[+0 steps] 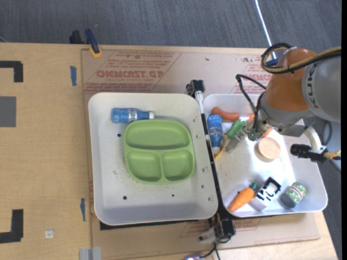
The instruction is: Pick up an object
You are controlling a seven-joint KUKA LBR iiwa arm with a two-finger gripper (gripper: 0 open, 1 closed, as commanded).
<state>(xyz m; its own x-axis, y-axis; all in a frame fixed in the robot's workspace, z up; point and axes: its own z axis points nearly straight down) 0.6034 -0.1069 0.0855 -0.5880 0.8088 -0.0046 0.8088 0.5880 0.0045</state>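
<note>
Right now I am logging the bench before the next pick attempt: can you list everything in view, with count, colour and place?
Bins: two, white, side by side on the bench.
Divided plate: one, green, middle of the left bin.
Bottle: one, blue with a white cap, left bin, above the plate.
Second bottle: one, blue, right bin, along its left wall.
Toy carrot: one, orange, near edge of the right bin.
Sausage-shaped toy: one, orange-red, far side of the right bin.
Round disc: one, tan, middle of the right bin.
Black-and-white item: one, beside the carrot.
Small can: one, green-grey, near right corner.
Arm: one, grey and orange, over the right bin.
Gripper: one, low by green items.
</note>
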